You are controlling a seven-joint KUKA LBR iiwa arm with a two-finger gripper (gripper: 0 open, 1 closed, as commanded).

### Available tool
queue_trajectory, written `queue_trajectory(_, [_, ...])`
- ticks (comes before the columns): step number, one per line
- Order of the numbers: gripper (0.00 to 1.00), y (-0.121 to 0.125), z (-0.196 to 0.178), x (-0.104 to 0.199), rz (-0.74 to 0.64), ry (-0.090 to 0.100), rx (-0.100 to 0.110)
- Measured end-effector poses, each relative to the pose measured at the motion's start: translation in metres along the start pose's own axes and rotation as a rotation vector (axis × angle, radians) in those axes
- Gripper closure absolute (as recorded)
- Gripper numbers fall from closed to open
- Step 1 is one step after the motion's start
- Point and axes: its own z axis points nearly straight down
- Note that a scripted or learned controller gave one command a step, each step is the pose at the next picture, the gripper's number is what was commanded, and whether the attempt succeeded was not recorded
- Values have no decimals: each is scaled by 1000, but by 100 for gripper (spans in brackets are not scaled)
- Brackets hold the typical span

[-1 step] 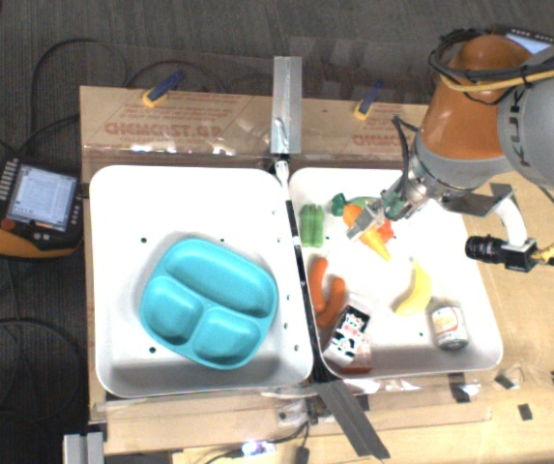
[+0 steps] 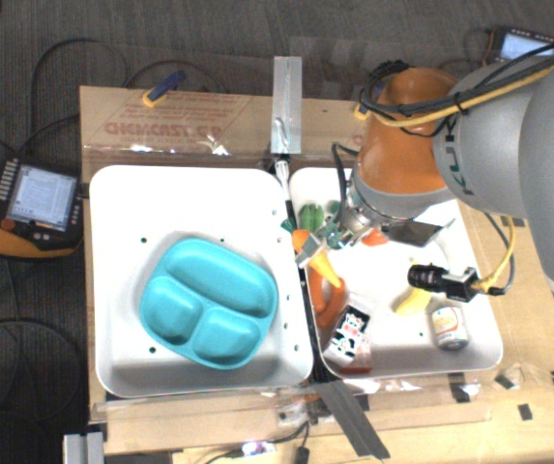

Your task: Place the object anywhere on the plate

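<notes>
A brown surface (image 2: 189,119) is seen on dark carpet (image 2: 83,17), strewn with cables, with a handheld pendant (image 2: 30,206) lying at its left. Two white bins are carried: the left bin (image 2: 122,191) holds one turquoise divided plate (image 2: 209,301); the right bin (image 2: 480,341) holds roughly six small items, among them a small can (image 2: 448,326), a cow-printed carton (image 2: 351,334) and an orange object (image 2: 327,283), possibly the task's. The pincer (image 2: 339,228) is lowered over this bin's upper left; its opening cannot be told.
</notes>
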Motion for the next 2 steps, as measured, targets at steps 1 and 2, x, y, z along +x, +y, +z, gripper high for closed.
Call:
queue_trajectory(1, [100, 14, -18, 46, -186, -2, -1])
queue_trajectory(2, [0, 14, -18, 46, -186, -2, -1])
